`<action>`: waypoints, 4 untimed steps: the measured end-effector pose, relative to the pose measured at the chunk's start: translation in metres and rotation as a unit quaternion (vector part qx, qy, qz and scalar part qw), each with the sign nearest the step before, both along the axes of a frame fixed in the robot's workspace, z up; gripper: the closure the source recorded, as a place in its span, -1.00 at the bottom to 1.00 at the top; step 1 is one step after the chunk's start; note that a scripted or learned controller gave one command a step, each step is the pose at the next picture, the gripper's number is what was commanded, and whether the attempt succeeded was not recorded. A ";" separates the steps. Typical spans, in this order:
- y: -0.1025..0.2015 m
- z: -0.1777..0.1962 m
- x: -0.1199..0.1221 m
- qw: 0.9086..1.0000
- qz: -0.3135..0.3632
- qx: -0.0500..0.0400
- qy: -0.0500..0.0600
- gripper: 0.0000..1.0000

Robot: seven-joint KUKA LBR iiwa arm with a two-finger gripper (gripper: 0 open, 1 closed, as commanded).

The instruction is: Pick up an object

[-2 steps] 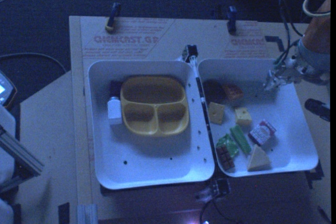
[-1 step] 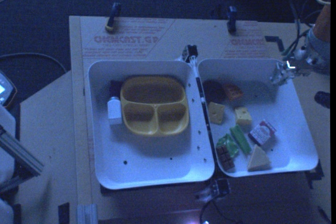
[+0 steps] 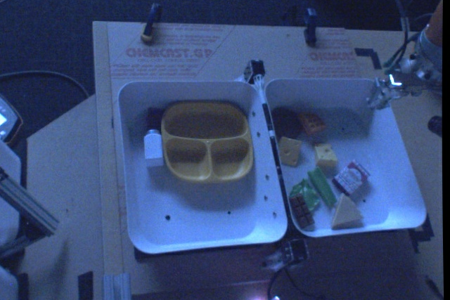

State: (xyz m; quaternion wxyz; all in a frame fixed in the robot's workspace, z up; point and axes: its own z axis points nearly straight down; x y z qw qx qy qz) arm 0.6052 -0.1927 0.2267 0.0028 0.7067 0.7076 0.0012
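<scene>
The gripper [image 3: 380, 96] hangs at the view's right edge, tilted downward.

The tool [image 3: 383, 91] hangs over the far right corner of the right bin [image 3: 394, 144]. Nearer the camera and to its left in that bin lie a block [image 3: 311, 123], two cheese pieces [image 3: 290, 150] and a carton [image 3: 351, 178]. Farther left, the left bin [image 3: 133, 221] holds a divided plate [image 3: 207, 140] with a small bottle [image 3: 153, 147] touching its left side.

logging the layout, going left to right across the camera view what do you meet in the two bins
small white bottle → yellow divided tray → cheese cube → green piece → red and white packet, with the pincer above the right bin's far right corner.
</scene>
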 end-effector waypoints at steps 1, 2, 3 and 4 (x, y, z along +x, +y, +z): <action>0.052 -0.010 0.013 1.000 0.002 0.002 0.003 1.00; 0.104 -0.001 0.044 1.000 0.003 0.001 0.000 1.00; 0.138 -0.011 0.053 1.000 0.001 0.001 0.001 1.00; 0.136 -0.011 0.051 1.000 0.000 0.001 0.003 1.00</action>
